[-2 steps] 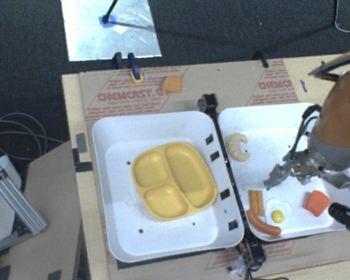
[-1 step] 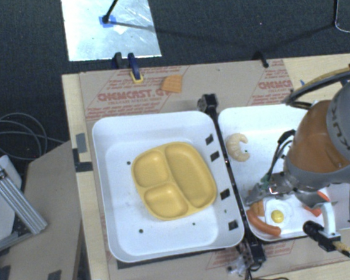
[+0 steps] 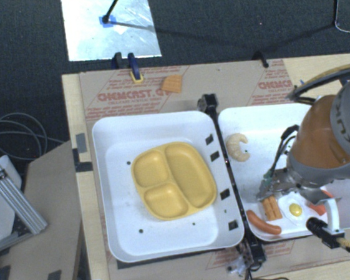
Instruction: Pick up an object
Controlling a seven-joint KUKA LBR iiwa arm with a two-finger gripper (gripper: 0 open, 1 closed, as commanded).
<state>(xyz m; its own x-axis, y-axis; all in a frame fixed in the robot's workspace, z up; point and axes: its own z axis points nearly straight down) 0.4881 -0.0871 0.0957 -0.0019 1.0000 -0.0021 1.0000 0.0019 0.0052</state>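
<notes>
clearly the gripper (image 3: 267,190) sits low in the right bin (image 3: 266,116), directly over the small orange waffle-like piece (image 3: 271,208), but the arm's wrist covers its tips, so i cannot tell whether it is spread, pressed together or pinching anything.

that orange piece lies near the bin's front edge, its long axis running roughly front to back, nearly upright in the view. a sausage (image 3: 263,222) lies just beside it on the left, slanting down to the right, and a fried egg (image 3: 294,209) is just beside it on the right. a pale croissant (image 3: 237,146) rests apart, nearer the divider, with its horns opening rightward.

the crowding is the likely trouble: a closing grip could catch the sausage or nudge the egg, or pinch two items at once. a grip along the piece's long axis might also slip off. the yellow divided tray (image 3: 173,180) fills the left bin (image 3: 113,174), well apart.
</notes>
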